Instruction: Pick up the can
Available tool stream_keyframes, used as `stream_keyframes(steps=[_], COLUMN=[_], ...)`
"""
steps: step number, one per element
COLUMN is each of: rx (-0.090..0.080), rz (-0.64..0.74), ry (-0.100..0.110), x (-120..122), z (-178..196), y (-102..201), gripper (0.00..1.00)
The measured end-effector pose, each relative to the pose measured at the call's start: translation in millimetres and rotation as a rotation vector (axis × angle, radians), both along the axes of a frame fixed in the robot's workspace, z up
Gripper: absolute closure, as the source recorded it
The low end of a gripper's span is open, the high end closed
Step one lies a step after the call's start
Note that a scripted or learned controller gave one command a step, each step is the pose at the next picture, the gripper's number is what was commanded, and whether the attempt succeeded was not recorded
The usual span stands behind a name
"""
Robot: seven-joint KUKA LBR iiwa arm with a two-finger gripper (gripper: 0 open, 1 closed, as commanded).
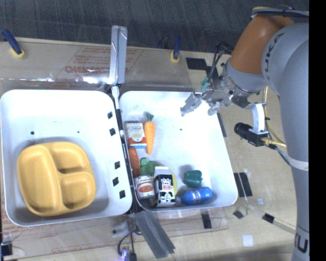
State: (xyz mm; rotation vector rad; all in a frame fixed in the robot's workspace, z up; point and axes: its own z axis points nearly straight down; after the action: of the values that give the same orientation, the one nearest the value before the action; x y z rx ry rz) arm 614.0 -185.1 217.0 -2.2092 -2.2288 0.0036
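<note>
I see my gripper (pixel 200 105), fingers spread and empty, hovering at two o'clock from the can (pixel 144 188).

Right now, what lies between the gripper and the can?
In the camera view, the gripper hangs over the right bin's far side; the can stands at its near-left. Between them is mostly bare bin floor, with the carrot just left of that line.

milk carton (pixel 164 187) crowds can (pixel 144 187)
</note>
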Motion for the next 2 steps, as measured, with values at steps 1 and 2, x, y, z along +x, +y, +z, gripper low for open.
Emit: stream_keyframes(steps=[1,2], rx=[-0.001,0.0], rz=[-0.213,-0.189], ry=[0.001,-0.002], x=[-73.2,-16.6], z=[-95.7,-125.5], y=[-12.9,-13.2], gripper=[0.0,0.0])
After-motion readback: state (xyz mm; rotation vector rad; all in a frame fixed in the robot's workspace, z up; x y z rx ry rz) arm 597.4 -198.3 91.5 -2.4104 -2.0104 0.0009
